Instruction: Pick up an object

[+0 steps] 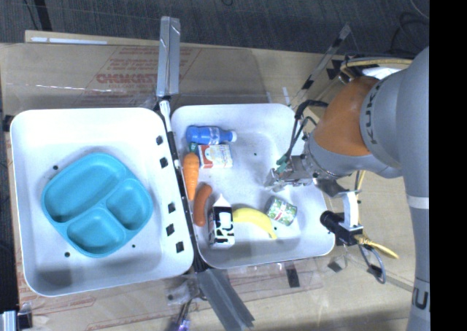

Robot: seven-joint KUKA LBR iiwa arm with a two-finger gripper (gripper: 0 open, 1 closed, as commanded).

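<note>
While the end effector (281, 176) hovers just above the green packet (281, 211) — grip state unreadable — that packet looks light, crinkly, best pinched across its short sides.

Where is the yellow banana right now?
In the camera view, the yellow banana lies near the front edge of the right white bin, between the black-and-white carton on its left and the small green packet on its right.

grey arm (398, 125), orange band (343, 127), black cables, white lettering.
</note>
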